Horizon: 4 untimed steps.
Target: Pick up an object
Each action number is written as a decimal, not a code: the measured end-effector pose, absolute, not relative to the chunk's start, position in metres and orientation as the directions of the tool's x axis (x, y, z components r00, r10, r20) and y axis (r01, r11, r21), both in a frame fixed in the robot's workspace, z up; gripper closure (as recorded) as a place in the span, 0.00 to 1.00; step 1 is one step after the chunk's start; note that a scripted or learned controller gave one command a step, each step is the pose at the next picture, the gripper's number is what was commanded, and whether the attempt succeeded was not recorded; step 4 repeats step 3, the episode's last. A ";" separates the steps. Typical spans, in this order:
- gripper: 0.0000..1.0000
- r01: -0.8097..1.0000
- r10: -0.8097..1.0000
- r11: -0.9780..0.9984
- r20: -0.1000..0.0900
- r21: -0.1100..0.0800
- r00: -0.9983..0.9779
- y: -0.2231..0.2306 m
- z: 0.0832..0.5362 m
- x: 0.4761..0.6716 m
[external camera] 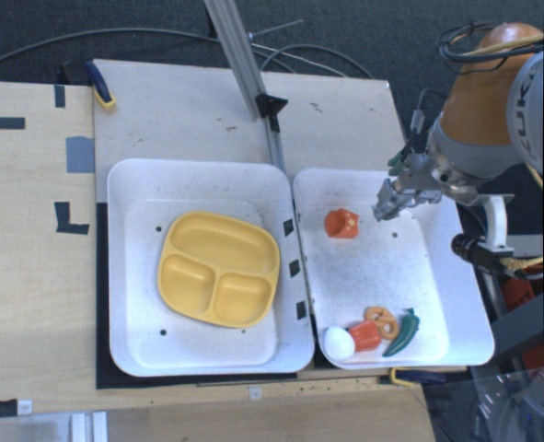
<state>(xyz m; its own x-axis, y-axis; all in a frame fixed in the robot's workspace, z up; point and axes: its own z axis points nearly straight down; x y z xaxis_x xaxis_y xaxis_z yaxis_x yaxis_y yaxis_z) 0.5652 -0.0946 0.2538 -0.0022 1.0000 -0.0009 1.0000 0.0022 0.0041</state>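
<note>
A small red-orange toy [341,223] lies in the upper part of the right bin [437,274]. At that bin's near edge sit a white egg [339,342], a red piece [364,336], a pretzel [381,319] and a green pepper [403,333], packed close together. My gripper [387,203] hangs over the right bin's upper right part, a short way right of the red-orange toy and apart from it. Nothing shows between its fingers.
The left bin [133,247] holds a yellow divided plate [219,268]. A slanted metal pole [237,46] runs from the top down to the bins' shared far edge. Cables lie on the dark floor behind the bench.
</note>
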 end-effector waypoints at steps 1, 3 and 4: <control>1.00 1.000 1.000 0.006 0.001 -0.003 -0.006 -0.040 0.238 0.576; 1.00 1.000 1.000 0.007 0.001 -0.002 -0.007 0.061 0.223 0.589; 1.00 1.000 1.000 0.007 0.001 -0.002 -0.007 0.061 0.223 0.589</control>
